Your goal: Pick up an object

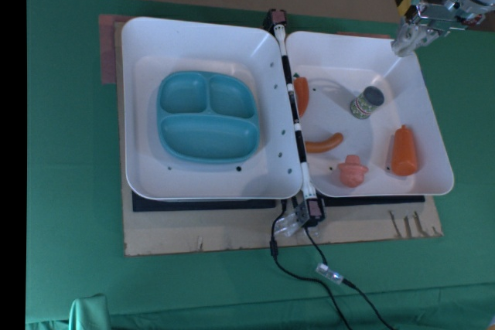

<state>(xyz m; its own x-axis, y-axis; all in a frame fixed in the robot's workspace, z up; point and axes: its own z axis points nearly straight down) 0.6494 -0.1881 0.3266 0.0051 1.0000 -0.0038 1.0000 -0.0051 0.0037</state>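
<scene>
Right bin [433, 166]: we list a small can [366, 102], orange bottle [403, 151], sausage [324, 142], pink toy [352, 170], carrot [301, 95], loose and unstacked, likely for easy picking. Gripper [405, 42] hovers over the bin's far corner, carrying nothing; its opening we cannot tell. Left bin [139, 166]: teal divided plate [207, 117].

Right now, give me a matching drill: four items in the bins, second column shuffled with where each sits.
Things:
1. blue divided plate
2. small can
3. orange bottle
4. pink toy

Places:
A. right bin, near its front edge
B. left bin, middle
C. right bin, by its right wall
D. right bin, upper middle, nearest the gripper

Pairs: 1-B, 2-D, 3-C, 4-A
</scene>
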